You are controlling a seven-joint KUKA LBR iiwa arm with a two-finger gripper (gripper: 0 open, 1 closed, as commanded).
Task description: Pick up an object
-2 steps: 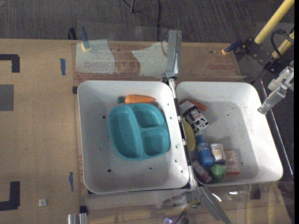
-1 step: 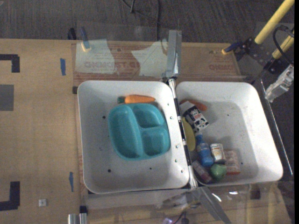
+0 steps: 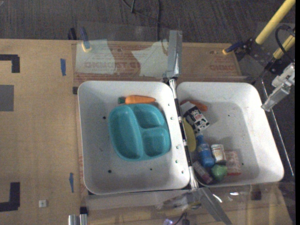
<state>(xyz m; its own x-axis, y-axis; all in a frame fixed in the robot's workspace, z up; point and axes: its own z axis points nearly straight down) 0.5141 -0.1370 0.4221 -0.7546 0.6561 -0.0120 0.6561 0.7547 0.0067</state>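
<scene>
On the plywood-coloured bench (image 3: 37, 139), two shallow white bins with rounded corners and smooth walls stand side by side, their inner rims touching.

**Left bin (image 3: 84, 139)**
- A teal moulded tray (image 3: 139, 131) with three compartments and rounded corners lies flat near the centre.
- A tapered orange carrot (image 3: 138, 99) lies just beyond the tray's far edge, almost touching it.
- Bare floor rings the tray on all sides.

**Right bin (image 3: 248, 125)**
- The items crowd the left wall and the near-left corner.
- A small orange piece (image 3: 199, 105) lies farthest back, beside a black-and-white printed carton (image 3: 197, 118).
- A long, yellow, curved item (image 3: 189, 136), possibly a banana, lies against the wall.
- A blue bottle (image 3: 204, 153), a small cylindrical can (image 3: 217, 152), a rounded green object (image 3: 219, 171) and a red-and-white packet (image 3: 232, 162) are packed together.
- The right half of the floor is open.

**Gripper (image 3: 277, 92)**
- It appears as a pale, blurred shape outside the right bin's far-right corner, well apart from every object.
- It cannot be told whether it is open or closed; nothing is seen in its hold.
</scene>
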